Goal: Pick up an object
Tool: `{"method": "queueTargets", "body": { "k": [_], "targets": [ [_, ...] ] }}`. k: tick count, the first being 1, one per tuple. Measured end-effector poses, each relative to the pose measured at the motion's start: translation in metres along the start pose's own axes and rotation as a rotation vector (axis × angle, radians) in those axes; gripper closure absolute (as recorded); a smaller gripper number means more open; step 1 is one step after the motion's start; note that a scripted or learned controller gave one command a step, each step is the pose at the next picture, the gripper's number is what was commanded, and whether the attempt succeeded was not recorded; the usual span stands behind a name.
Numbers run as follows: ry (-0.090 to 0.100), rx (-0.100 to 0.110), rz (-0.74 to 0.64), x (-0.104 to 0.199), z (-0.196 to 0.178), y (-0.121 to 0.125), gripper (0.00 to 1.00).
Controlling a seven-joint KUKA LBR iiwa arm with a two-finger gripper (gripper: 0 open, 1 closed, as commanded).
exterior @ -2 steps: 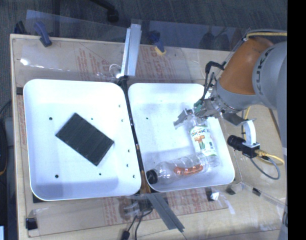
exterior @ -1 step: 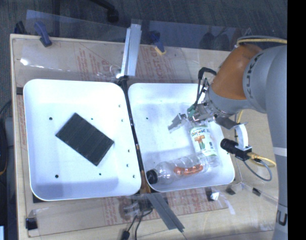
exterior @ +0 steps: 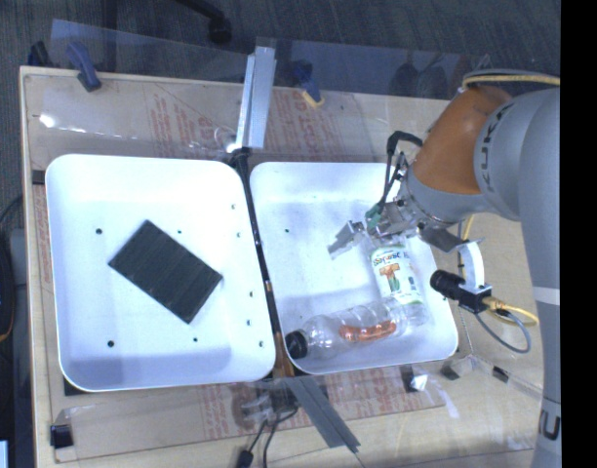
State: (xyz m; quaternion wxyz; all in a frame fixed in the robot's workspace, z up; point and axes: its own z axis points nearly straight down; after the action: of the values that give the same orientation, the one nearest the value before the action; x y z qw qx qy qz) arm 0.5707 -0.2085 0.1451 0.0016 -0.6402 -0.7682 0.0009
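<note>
Two bottles lying in right bin (exterior: 279, 261): clear plastic bottle (exterior: 352, 328) at six o'clock, labelled bottle (exterior: 396, 273) just above. Claw (exterior: 362, 234) low at labelled bottle's top, grip unreadable, cannot tell. Nothing lifted yet; grasp and raise remaining. Dark pad (exterior: 165, 269) in left bin (exterior: 74, 193).

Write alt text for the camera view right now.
The gripper hangs over the right bin, just above a small white labelled bottle and a clear plastic bottle lying along the near wall. The left bin holds a dark flat rectangular pad.
</note>
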Motion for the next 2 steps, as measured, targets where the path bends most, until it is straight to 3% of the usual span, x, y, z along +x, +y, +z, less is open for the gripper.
{"method": "queueTargets", "body": {
  "k": [1,2],
  "targets": [
    [-0.001,-0.003,-0.042,0.002,-0.032,-0.01,0.0],
    [0.001,0.001,-0.073,0.0,0.009,0.002,0.0]
  ]
}}
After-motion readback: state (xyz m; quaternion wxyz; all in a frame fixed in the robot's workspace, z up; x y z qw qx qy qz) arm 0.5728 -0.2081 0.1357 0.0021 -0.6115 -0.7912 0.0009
